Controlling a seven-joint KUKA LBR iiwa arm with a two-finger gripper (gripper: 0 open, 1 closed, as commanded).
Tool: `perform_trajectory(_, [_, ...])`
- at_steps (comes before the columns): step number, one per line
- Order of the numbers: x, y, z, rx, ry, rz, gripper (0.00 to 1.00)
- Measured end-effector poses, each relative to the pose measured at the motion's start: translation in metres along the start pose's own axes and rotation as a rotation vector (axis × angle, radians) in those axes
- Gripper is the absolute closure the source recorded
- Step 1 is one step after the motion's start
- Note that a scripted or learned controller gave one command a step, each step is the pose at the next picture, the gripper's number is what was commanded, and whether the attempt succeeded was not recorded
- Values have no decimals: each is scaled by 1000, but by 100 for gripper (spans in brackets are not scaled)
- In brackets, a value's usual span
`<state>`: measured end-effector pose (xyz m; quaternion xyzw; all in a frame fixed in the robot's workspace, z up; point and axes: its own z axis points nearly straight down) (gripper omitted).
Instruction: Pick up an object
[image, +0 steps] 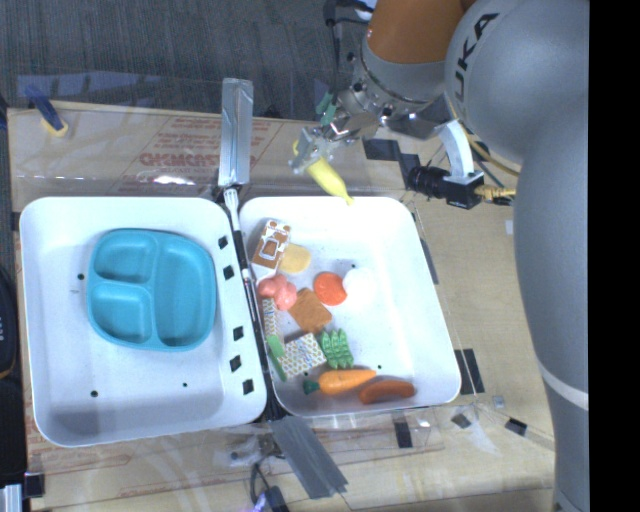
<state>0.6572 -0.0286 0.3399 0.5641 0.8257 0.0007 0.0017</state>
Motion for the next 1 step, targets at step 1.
perform_trajectory(1, [24, -44, 90, 10, 4, 37, 100])
